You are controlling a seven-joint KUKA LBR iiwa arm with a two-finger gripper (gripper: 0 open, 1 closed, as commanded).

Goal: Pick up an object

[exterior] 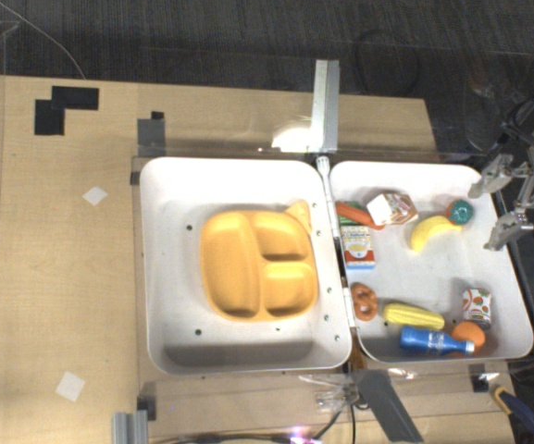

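Right bin (516, 289), near edge: blue bottle (433, 342) lying flat, orange ball (469, 334) touching its cap end, yellow corn cob (414, 316) just behind, small patterned cup (476, 303) near the right wall. Pretzel (364, 301) by the left wall, carton (358, 247) above it. Far left corner: carrot (351, 214), snack packet (391, 208). Banana (432, 231) and teal ball (460, 213) toward the far right corner; bare floor in the middle. Left bin (169, 248): yellow compartment tray (253, 264), centred, clear margins along all walls. Gripper (500, 213): fingers spread apart, nothing between them, over the right bin's far right rim.
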